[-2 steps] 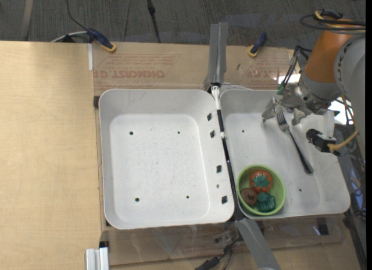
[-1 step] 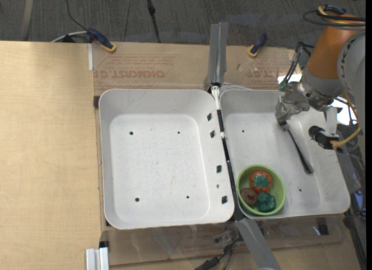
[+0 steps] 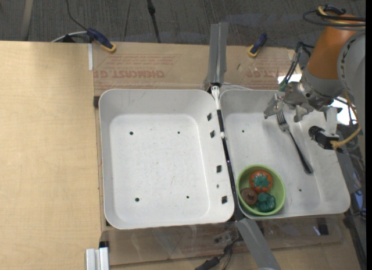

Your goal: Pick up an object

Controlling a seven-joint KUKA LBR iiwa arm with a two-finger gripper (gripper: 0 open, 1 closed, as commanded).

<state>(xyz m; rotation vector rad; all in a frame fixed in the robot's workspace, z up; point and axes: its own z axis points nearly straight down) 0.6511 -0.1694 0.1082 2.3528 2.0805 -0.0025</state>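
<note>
One green bowl [image 3: 261, 190] is seen at the near edge of the right bin [image 3: 325, 205], with three small items inside. Farther back, one fork [image 3: 293, 138] lies on the bin floor, tines just below the gripper [image 3: 289, 107], whose spread cannot be told. A flat fork could slip a grasp. Two bins are counted; the left bin [image 3: 160, 158] sits alongside
</note>
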